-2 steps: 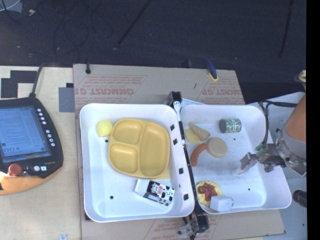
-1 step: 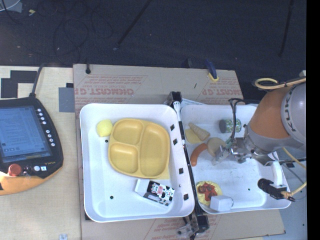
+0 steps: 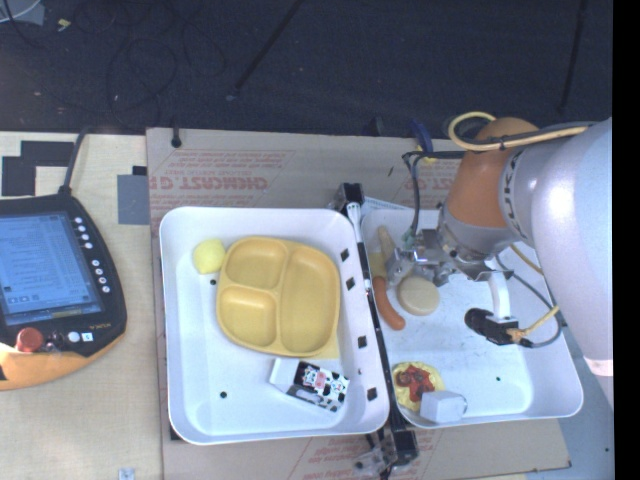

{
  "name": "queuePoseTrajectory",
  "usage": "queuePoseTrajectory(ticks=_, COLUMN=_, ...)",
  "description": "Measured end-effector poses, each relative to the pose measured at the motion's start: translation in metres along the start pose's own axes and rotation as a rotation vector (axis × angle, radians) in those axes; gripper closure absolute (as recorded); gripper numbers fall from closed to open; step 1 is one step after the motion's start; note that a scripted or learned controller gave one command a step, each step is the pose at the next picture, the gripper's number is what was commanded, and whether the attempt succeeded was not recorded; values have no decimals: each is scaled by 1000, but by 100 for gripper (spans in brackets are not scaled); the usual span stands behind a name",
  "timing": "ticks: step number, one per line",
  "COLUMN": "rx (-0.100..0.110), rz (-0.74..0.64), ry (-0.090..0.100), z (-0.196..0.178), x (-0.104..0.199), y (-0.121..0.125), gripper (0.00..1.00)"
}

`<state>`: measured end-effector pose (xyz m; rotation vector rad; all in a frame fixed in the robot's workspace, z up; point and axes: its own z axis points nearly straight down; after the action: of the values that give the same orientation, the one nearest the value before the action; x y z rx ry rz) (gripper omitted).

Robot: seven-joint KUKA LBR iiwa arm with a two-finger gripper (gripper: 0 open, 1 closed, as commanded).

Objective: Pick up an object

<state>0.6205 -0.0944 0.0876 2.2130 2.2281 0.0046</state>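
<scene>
Tool (image 3: 420, 264) low in right white bin (image 3: 540, 393), poised over pale round disc (image 3: 418, 295) beside orange sausage-shaped toy (image 3: 388, 304); cannot tell its state.

Both bins (image 3: 180, 368) are white. The divided plate (image 3: 280, 293) is pale yellow, the ball (image 3: 208, 256) beside it a brighter yellow. The small card (image 3: 310, 382) is white with black and red print. The sausage (image 3: 388, 303) is orange-red, the round disc (image 3: 418, 295) cream, the arm (image 3: 560, 198) grey banded orange
</scene>
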Motion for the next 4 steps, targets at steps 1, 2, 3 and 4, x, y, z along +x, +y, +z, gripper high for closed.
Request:
queuePoseTrajectory(ticks=1, rx=5, rz=3, ry=-1, z=0, x=-9, y=10, gripper=0)
queuePoseTrajectory(ticks=2, rx=4, rz=5, ry=0, z=0, x=12, y=24, gripper=0)
queuePoseTrajectory(ticks=3, rx=7, rz=1, ry=-1, z=-10, x=12, y=23, gripper=100)
queuePoseTrajectory(ticks=4, rx=9, rz=13, ry=-1, z=-44, x=-34, y=-52, gripper=100)
